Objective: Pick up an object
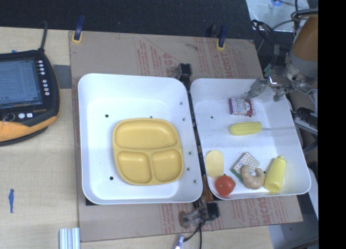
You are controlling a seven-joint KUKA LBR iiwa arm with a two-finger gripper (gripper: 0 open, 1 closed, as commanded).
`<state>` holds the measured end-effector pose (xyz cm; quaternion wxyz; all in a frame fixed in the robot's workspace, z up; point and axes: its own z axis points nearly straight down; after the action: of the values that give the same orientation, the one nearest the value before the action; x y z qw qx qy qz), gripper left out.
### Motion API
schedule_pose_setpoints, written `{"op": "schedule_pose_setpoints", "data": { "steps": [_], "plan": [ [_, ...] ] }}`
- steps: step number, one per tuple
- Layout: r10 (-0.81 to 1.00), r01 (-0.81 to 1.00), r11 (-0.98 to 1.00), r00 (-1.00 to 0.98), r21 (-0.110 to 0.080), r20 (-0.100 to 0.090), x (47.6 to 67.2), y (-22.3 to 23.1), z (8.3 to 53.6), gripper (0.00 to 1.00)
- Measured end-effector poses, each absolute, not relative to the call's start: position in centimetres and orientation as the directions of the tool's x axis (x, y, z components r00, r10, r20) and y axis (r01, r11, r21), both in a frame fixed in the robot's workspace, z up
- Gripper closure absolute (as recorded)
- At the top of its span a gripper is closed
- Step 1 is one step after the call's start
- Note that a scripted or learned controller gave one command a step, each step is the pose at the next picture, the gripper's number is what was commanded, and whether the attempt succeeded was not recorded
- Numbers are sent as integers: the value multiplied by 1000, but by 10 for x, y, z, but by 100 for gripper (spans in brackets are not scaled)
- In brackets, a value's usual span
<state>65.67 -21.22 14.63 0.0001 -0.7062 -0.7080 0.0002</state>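
Note:
The right bin (pixel 286 129) holds several small items. A purple-and-white packet (pixel 240 106) lies near its back, with a yellow corn cob (pixel 245 129) just in front of it. Along the front lie a pale yellow block (pixel 214 162), a red tomato (pixel 225 185), a checkered cracker (pixel 246 161), a tan curled shrimp (pixel 253 177) and a yellow bottle (pixel 275 174). My gripper (pixel 266 93) hangs over the bin's back right corner, just right of the packet. It is open, and nothing is between its fingers.
The left bin (pixel 97 102) holds a yellow divided plate (pixel 147 150). A tablet in an orange case (pixel 24 93) lies on the bench at far left. Clamps (pixel 220 35) hold the cardboard sheet at the back. Cables hang at the upper right.

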Motion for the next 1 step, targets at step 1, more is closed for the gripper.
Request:
{"op": "schedule_pose_setpoints", "data": {
  "steps": [1],
  "plan": [
    [1000, 1000, 4, -4, -5, -1, 602, -180, 124, 0]
  ]
}}
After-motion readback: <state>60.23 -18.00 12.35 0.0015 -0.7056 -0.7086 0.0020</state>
